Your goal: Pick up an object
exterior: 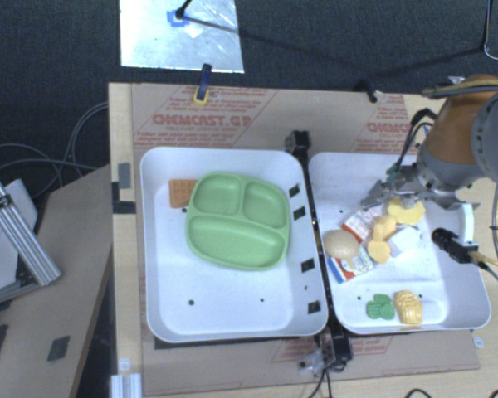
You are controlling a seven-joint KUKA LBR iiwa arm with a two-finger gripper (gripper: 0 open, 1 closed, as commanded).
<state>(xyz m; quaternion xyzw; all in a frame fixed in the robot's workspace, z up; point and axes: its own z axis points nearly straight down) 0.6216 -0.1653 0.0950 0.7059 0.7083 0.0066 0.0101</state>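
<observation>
The arm (469, 135) enters at the upper right, its gripper (396, 191) low in the right bin (465, 305); I cannot tell its state. Left bin (162, 305) holds a green tray (236, 220), long axis left-right. Just below the gripper lie a yellow piece (407, 212), packet (358, 235) and egg (340, 243).

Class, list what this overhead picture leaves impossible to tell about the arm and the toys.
- Gripper: the wrist hides its fingers, so open or shut is unclear.
- Orange cracker: partly under the green tray.
- Printed packet: covered by toy foods, print too small.
</observation>
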